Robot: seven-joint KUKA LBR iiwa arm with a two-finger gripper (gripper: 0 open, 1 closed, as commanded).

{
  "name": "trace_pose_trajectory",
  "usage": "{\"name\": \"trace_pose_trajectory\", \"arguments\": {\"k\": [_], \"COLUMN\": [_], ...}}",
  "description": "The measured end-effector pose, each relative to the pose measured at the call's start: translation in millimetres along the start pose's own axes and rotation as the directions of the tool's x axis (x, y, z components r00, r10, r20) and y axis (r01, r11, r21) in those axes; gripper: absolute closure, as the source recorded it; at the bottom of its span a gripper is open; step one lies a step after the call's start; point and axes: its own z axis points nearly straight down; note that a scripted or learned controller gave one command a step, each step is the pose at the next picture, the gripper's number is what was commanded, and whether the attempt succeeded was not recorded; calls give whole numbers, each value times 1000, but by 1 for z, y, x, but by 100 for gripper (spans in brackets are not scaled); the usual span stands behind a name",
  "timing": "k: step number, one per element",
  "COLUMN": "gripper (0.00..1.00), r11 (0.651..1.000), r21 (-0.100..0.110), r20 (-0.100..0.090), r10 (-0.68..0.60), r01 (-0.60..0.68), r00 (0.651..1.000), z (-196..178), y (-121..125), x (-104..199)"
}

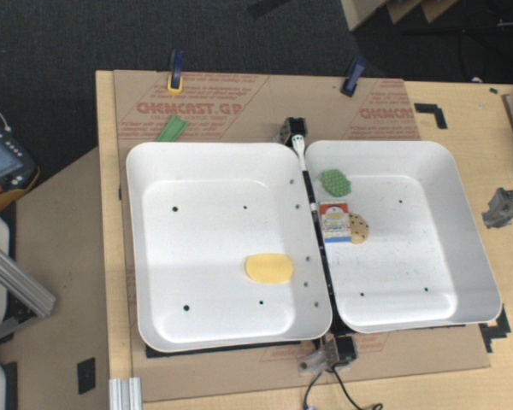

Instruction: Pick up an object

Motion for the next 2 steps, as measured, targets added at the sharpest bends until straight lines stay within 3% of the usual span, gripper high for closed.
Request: {"name": "trace_pose_trajectory", "arguments": {"k": [1, 2], "gripper": [100, 100], "r11": [1000, 1000], "r21": [-1, -15], "r20": [-1, 7], "r10": [-1, -4], "r01": [1, 4], "r00": [1000, 1000], "z": [39, -17], "y": [1, 41], "x": [-1, -21]}}
